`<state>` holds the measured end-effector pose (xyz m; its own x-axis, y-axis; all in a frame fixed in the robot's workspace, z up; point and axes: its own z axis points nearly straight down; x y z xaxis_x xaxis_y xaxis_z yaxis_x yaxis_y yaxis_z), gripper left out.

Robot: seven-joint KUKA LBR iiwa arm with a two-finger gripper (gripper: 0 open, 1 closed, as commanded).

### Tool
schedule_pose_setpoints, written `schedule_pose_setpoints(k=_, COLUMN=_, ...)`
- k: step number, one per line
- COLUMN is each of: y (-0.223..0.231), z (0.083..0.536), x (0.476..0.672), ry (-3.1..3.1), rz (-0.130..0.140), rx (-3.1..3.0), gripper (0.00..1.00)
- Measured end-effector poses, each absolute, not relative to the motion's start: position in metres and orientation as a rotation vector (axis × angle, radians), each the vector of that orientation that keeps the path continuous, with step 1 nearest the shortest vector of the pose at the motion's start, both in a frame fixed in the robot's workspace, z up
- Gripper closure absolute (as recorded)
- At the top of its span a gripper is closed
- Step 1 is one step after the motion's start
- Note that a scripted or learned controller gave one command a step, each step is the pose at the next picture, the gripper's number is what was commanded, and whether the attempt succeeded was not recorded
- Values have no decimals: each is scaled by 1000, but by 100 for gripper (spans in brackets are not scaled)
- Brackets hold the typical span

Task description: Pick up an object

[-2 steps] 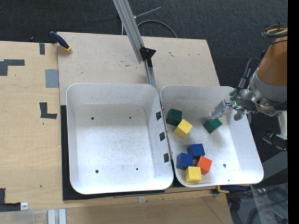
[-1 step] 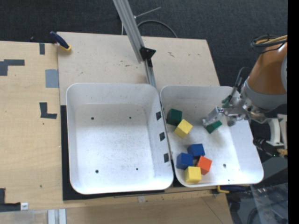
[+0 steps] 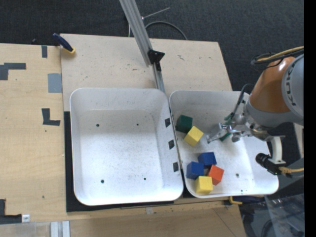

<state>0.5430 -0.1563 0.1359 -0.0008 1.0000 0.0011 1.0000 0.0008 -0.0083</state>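
Note:
The right bin [image 3: 247, 181] holds several small blocks. A dark green block [image 3: 184, 123] and a yellow block [image 3: 194, 135] lie near its left wall. Lower down, two blue blocks [image 3: 207, 159] [image 3: 194, 169], an orange-red block [image 3: 216, 173] and another yellow block [image 3: 204, 184] sit close together. My gripper [image 3: 224, 132] hangs over the middle right of this bin, to the right of the upper yellow block and above the cluster. Something small and green shows at its tip [image 3: 230, 117], too small to identify.
The left bin [image 3: 79, 132] stands beside the right one, with a shared wall between them. A slanted metal pole [image 3: 140, 28] comes down to the bins' back edge. A blue and yellow clamp [image 3: 64, 42] lies on the board at the back left.

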Motion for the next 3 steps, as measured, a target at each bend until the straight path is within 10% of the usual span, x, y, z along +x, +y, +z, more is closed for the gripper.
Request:
schedule_pose_setpoints(k=1, y=-156, z=90, x=542, ry=-2222, rz=4, rx=-2219, gripper=0)
schedule_pose_setpoints(k=2, y=-155, z=101, x=542, ry=-2222, rz=3, rx=-2217, gripper=100)
schedule_pose_setpoints(k=3, y=-156, z=164, x=547, ry=-2226, rz=-4, rx=-2223, gripper=100)
